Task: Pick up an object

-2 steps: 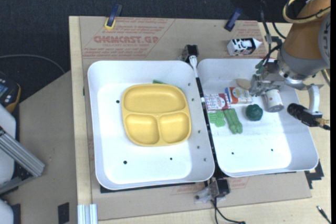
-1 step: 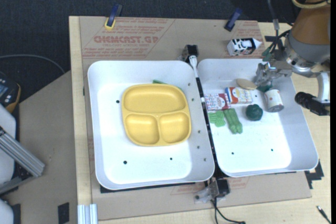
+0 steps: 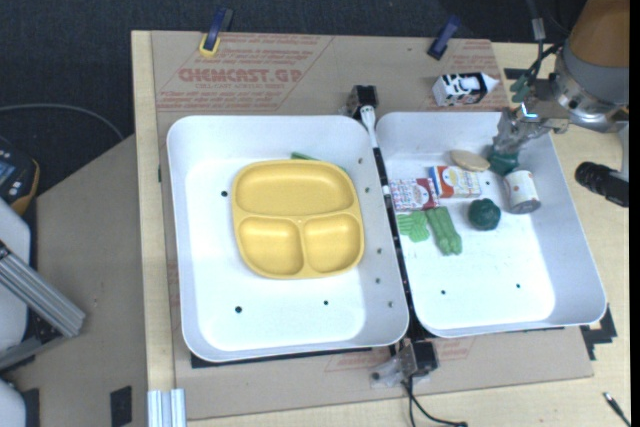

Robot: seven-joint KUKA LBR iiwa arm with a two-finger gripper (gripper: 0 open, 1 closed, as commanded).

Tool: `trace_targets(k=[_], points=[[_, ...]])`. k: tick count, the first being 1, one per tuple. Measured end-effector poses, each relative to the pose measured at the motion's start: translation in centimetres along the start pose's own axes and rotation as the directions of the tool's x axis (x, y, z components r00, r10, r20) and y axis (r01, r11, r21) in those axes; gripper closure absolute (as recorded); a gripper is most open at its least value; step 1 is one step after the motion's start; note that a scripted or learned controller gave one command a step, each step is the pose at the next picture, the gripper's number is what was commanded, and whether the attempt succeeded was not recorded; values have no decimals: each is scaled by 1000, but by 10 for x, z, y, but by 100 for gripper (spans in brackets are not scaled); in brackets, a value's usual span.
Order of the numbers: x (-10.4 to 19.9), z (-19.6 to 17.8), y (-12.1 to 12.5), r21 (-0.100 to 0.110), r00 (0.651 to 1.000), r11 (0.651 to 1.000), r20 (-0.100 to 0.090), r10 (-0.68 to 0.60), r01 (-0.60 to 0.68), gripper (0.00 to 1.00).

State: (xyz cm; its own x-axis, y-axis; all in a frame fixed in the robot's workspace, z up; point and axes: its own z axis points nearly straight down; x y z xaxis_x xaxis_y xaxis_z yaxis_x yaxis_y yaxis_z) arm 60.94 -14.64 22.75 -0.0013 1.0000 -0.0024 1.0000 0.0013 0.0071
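**Gripper low over the far corner of the right bin**

The landmark is the yellow three-compartment plastic tray, which lies in the middle of the left white bin. A green sliver peeks out just behind the tray's far edge.

To the tray's right, touching the left bin along a shared edge, sits the right white bin. The grey arm with its orange band reaches in from well to the right of the tray, and its gripper hangs at the far part of that bin. The fingers are too small and dark to read, so whether they are spread or pressed together cannot be told.

A dark teal piece lies right at the gripper's tip; whether it is pinched cannot be told. Just beside it are a beige oval object and a small white cylinder with a brown end. Nearer the tray lie a red-and-white printed packet, a dark green round ball and two light green soft pieces.

Beyond the right bin, on the cardboard-covered bench, stands a small black-and-white object.
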Motion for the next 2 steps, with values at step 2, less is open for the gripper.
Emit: trace_targets(k=[2], points=[[101,3,-49,12,1000,1000,-6,-4,4,100]])
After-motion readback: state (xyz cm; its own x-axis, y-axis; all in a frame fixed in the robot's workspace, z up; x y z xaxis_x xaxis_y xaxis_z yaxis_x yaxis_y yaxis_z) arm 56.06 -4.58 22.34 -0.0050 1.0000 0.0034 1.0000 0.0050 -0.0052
